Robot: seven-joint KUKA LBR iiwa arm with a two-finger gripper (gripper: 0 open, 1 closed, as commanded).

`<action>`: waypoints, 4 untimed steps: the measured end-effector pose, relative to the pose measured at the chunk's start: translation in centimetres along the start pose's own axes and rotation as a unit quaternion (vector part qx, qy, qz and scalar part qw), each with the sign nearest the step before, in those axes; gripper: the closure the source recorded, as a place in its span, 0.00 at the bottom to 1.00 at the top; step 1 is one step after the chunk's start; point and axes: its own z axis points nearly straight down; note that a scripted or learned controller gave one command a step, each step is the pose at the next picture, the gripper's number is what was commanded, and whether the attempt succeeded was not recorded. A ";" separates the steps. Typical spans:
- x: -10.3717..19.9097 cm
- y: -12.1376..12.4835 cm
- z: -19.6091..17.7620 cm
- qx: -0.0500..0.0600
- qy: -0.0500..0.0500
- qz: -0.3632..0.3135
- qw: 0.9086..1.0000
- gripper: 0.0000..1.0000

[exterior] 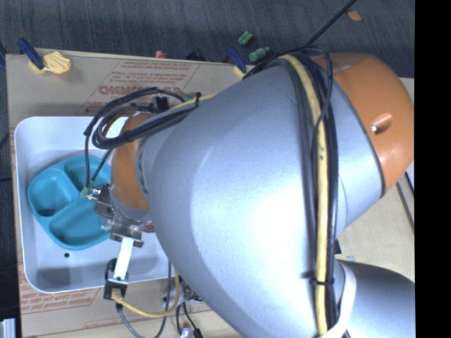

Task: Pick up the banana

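One grey arm (268, 203) takes up most of the frame and covers whatever lies beneath it. Its orange-banded wrist (130, 182) comes down over one white bin (21, 189). At the wrist's tip is the gripper (118, 220), seen from behind, so I cannot tell whether it is open or closed.

One blue divided dish (53, 203) sits in that bin just to the view's left of the gripper, its near edge running under the wrist. The banana is hidden, probably under the arm. Its direction from the gripper and its long axis cannot be read, and that is exactly what the pick depends on.

Far from the gripper, toward the top of the view, are two blue clamps (28, 49) and one small yellow piece (58, 63) on the cardboard sheet (141, 72).
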 end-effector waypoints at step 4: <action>-1.3 0.2 -1.3 -0.003 0.010 -0.077 0.997 1.00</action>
